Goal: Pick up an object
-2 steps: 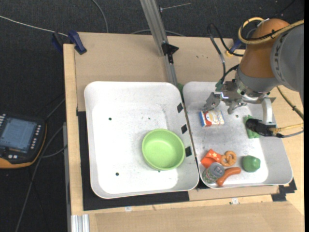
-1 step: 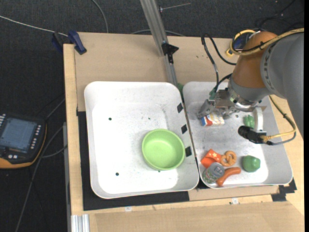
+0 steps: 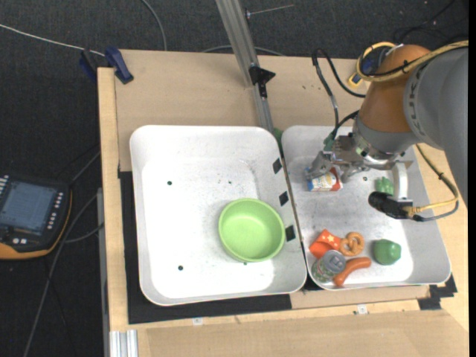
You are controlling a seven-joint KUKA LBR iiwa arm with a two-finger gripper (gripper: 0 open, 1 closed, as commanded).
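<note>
Bins sit side by side on the desk (image 3: 186,88), a larger left bin (image 3: 160,199) and a smaller right bin (image 3: 424,236). The left bin holds a light green bowl (image 3: 251,230) toward its near right part, upright with its hollow facing up. The grey arm with its orange band (image 3: 387,99) reaches in from the right and bends down over the far part of the right bin. Its end effector (image 3: 331,168) hangs low over the far left area of that bin, right at a small packet (image 3: 324,182) in white, red and blue. The packet lies at or just under the fingertips, but the wrist hides the fingers, so whether they are parted or closed on it cannot be told. Near the bin's near left corner a cluster of small things lies close together: an orange piece (image 3: 326,241), a pretzel-shaped item (image 3: 353,242), a round grey lid-like object (image 3: 330,265) and a red sausage-shaped piece (image 3: 351,269). A green rounded object (image 3: 386,252) rests just right of them.
</note>
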